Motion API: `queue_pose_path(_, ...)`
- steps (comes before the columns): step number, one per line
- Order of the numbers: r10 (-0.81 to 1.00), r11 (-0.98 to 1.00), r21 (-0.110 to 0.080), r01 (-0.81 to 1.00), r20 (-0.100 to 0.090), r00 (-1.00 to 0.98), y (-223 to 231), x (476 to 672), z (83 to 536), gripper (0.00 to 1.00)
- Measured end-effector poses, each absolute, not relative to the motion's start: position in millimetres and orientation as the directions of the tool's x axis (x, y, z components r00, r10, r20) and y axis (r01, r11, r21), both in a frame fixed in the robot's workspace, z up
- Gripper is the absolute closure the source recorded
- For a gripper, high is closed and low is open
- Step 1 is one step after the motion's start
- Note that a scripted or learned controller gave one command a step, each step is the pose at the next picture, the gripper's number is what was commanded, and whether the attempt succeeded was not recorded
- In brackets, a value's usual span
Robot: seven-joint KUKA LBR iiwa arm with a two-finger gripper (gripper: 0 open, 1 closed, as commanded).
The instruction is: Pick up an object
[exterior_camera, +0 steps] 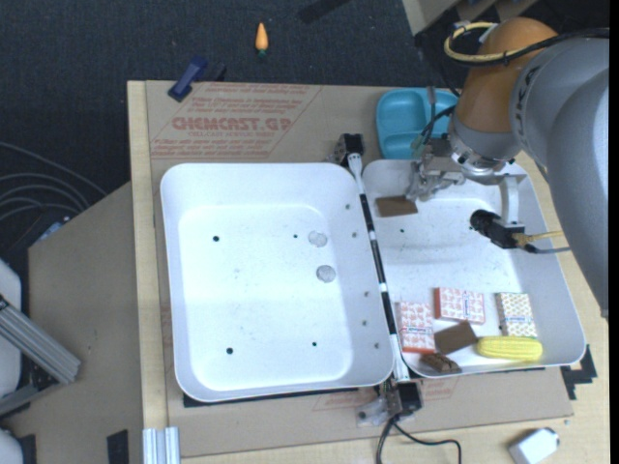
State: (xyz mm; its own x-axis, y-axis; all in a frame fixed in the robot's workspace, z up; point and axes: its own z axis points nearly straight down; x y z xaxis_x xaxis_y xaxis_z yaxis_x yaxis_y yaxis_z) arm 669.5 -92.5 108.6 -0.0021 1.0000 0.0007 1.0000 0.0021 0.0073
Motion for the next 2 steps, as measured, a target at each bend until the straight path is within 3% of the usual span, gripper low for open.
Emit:
queue_pose_path(1,1.000,0.002,0.007,1.000,0.001,-0.002,-93,669.3,108,0.00)
queue_pose_path(2,1.000,0.002,0.009,1.000,0.001,-0.002,-92,670.0,119,1.00)
